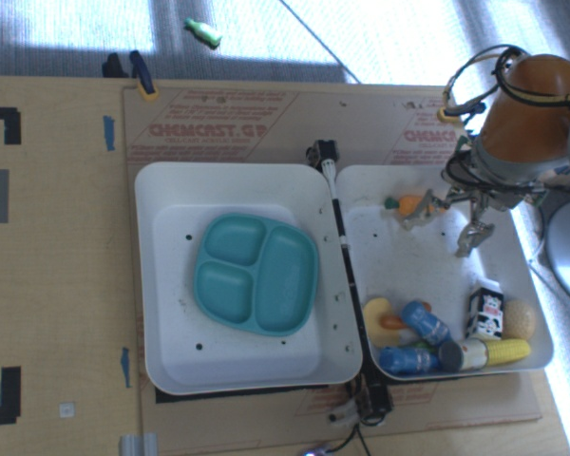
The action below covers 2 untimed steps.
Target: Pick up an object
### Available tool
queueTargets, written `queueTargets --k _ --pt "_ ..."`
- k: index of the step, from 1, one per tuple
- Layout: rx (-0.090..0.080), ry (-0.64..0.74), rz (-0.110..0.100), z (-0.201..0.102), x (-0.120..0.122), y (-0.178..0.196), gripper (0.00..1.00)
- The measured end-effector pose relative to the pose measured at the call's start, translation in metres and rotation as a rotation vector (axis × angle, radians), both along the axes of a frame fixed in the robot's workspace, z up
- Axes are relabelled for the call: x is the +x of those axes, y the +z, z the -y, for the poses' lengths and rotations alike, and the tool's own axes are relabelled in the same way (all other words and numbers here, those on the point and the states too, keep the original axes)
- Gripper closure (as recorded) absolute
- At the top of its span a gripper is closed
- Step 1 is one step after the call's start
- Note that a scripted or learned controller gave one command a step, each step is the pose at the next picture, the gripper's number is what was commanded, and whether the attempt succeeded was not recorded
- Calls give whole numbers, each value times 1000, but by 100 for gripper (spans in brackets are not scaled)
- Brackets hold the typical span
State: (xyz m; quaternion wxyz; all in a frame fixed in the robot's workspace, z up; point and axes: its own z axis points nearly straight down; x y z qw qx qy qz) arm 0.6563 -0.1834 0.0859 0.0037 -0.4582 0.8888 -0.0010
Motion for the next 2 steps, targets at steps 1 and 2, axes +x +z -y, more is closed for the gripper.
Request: queueTargets --k 1,2 --pt "14 312 -5 32 -3 0 0" --pt "18 748 -1 29 13 1 0"
